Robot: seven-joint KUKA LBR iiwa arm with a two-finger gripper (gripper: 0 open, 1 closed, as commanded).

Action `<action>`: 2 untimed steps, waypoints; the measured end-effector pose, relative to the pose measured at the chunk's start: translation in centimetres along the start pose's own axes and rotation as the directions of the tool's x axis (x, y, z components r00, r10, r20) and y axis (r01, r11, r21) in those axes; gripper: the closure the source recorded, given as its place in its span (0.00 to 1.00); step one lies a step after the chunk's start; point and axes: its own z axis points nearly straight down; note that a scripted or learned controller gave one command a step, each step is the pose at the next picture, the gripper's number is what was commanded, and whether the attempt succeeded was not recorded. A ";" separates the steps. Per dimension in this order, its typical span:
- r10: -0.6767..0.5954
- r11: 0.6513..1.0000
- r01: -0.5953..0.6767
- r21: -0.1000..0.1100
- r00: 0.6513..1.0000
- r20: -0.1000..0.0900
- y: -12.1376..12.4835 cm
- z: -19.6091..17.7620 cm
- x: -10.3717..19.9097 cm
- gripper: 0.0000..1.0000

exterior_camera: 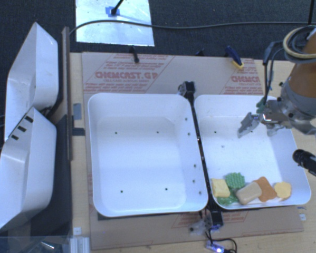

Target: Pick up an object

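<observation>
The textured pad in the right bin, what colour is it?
Green, in the camera view.

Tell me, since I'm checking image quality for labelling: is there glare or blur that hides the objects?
Camera view: the right bin is bright white but not washed out; the objects along its near edge read soft yet distinct in colour; the gripper looks slightly blurred; the metal sheet above the bench shows glare.

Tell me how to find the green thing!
Look in the right bin, the one under the robot's hand. Along its near edge sits a row of small objects. The green thing is bumpy and the only green one, between a yellow block and a tan block.
</observation>
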 end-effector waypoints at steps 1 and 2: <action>0.006 1.000 -0.006 0.010 1.000 0.000 2.8 10.4 -8.1 0.00; 0.047 0.999 -0.047 -0.002 0.999 0.001 0.6 18.5 -5.9 0.00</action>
